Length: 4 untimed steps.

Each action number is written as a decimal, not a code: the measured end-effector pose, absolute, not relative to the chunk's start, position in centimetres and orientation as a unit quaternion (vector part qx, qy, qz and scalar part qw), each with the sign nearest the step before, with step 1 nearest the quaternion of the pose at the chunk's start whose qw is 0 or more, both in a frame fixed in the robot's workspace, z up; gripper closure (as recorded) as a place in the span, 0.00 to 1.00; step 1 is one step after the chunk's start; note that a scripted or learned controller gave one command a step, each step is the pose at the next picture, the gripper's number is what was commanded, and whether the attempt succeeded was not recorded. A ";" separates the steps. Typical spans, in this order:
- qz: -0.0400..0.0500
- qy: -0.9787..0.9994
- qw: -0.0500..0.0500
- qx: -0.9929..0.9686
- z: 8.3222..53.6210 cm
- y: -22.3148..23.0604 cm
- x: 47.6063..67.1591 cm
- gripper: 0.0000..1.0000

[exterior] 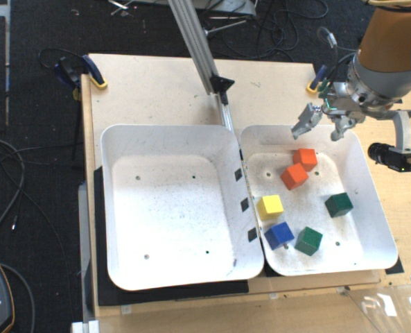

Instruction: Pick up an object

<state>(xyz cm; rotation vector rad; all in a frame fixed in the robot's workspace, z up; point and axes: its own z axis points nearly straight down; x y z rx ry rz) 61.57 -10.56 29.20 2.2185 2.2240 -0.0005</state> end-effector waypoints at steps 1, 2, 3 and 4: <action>0.002 0.709 0.002 0.705 34.9 -8.7 59.4 0.00; -0.003 0.707 -0.004 0.707 23.2 -7.5 54.7 0.00; 0.001 0.709 0.000 0.706 27.2 -5.4 50.9 0.00; -0.002 0.707 -0.001 0.708 19.3 -8.0 57.1 0.00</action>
